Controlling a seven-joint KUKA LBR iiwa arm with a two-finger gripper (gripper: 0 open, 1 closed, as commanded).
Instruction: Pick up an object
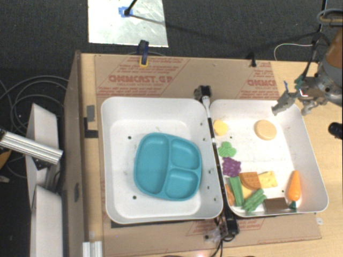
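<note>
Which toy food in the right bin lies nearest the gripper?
The round tan cookie, alone near the bin's far end, lies closest to the gripper. The carrot, grapes and other pieces sit farther toward the near end.

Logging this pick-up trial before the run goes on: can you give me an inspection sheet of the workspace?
Surface: bench covered in printed brown sheet, bearing left bin and right bin.
Job's things: right bin holds a tan disc, yellow piece, green piece, purple grapes, carrot, green sticks, more toy food by the near wall.
Clutter: teal divided plate in left bin.
Grippers: pincer above the right bin's far right corner, holding nothing seen.
Cables: loops left of bench; white cable near arm.
Surroundings: dark carpet, shiny sheet.
</note>
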